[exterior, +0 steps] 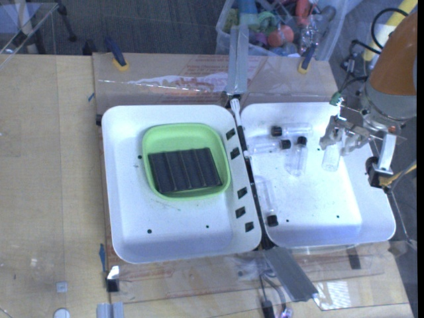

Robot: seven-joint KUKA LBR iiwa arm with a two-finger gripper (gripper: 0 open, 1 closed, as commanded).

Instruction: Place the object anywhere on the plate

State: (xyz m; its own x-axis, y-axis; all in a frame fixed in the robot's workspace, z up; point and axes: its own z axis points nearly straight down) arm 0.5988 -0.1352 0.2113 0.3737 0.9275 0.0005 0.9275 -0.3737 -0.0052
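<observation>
Seen from above at a slant: 2 shallow white bins side by side on a wooden counter (46, 177). In the left bin (126, 211), a green plate (185, 135) of squarish shape with rounded corners, carrying a dark ribbed pad (184, 169) that covers most of its floor. In the right bin (331, 211), several small clear vials with black caps: 1 vial (295, 156) lying near the middle, 2 more (281, 138) just above and left of it, another vial (265, 201) along the left wall near the divider. All of these well apart from the plate, with the raised divider (240, 171) and its row of black clips between them.

Above the right side of the right bin, the end effector (336, 141) on the grey arm with orange band (397, 58), holding a clear vial (330, 156) that hangs upright between its fingers. Grasping, then, this vial; not yet over the plate.

Behind the bins, a clear plastic tub (285, 12) full of colourful objects, and 2 clamps with yellow handles (119, 59). No readable writing or brand anywhere; faint reddish print on the board behind the left bin too blurred to read.
</observation>
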